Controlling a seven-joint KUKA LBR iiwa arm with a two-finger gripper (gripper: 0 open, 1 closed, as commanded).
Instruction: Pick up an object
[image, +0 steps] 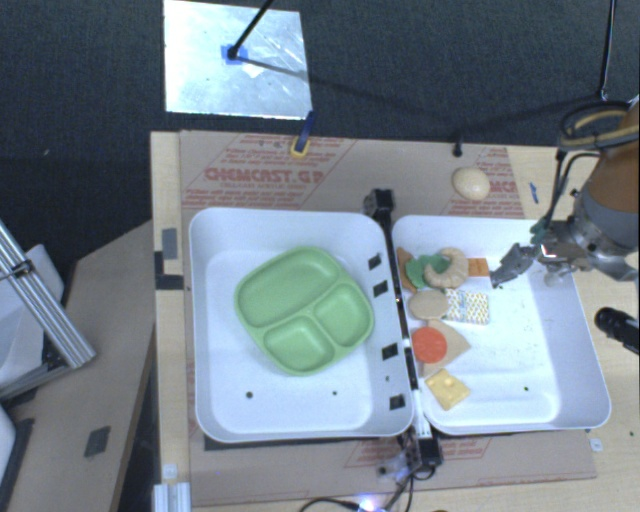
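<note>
One fixed camera looks down aslant over both bins (300, 225).

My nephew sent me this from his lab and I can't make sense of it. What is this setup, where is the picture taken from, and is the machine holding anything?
The picture comes from one camera fixed above a bench, looking down at a slant. On the bench sit two shallow white bins side by side. The left bin holds a green divided plate. The right bin holds a cluster of small toy-like pieces, among them a red disc and a yellow block. The grey machine at the right edge is a robot arm; its pincer hovers over the right bin, near the pieces. I see nothing between its fingers, so it appears to hold nothing.
</note>
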